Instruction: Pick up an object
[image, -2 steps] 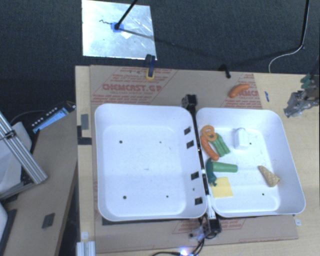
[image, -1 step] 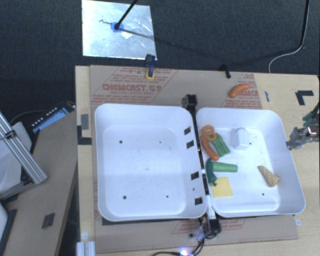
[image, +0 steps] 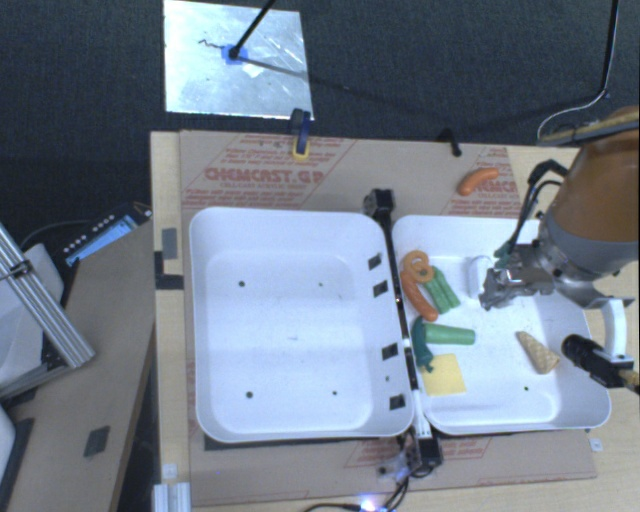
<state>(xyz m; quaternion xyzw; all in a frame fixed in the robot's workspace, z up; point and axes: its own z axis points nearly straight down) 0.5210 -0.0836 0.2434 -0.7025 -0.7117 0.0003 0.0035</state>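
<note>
The right bin (image: 575, 410) holds several toy foods near its left wall: an orange ring (image: 416, 265), an orange carrot-like piece (image: 418, 300), a green piece (image: 442, 292), a green bottle-like piece (image: 445, 336), and a yellow square (image: 446, 376). A tan cone (image: 538, 351) lies toward the bin's right. My gripper (image: 495, 292) hangs over the middle of the right bin, to the right of the green piece and above the tan cone. Nothing shows between its fingers.
The left bin (image: 215, 225) sits beside the right one, with black clips along the shared wall (image: 398, 300). An orange sausage-shaped toy (image: 478, 181) lies on the cardboard behind the right bin. A yellow and blue clamp (image: 299, 135) stands at the board's back edge.
</note>
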